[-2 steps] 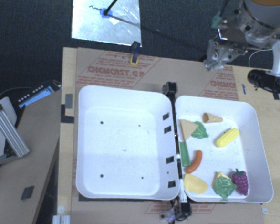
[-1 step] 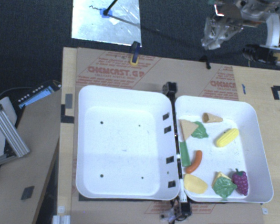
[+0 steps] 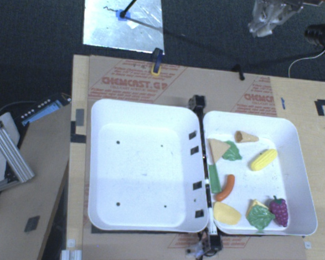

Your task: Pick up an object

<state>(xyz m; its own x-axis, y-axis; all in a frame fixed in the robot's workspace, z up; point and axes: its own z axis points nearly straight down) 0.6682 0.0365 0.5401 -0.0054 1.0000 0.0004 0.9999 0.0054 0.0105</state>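
Gripper (image 3: 268, 20) at the top of the view, over dark floor beyond the bench — blurred and pale, so whether it is released or clenched, cannot tell; nothing visible in its grasp. All objects lie well below it in the right bin (image 3: 303, 164). Nearest down from it: cone (image 3: 246, 137), then the corn cob (image 3: 263, 159) and a tan wedge with a green leaf (image 3: 224, 151). Farther down: green pod (image 3: 214, 178) touching the orange sausage (image 3: 225, 187), lemon (image 3: 227, 214), wedge with lettuce (image 3: 259, 214), purple grapes (image 3: 279, 210). Left bin (image 3: 143, 164) sits down and left of it — well apart.
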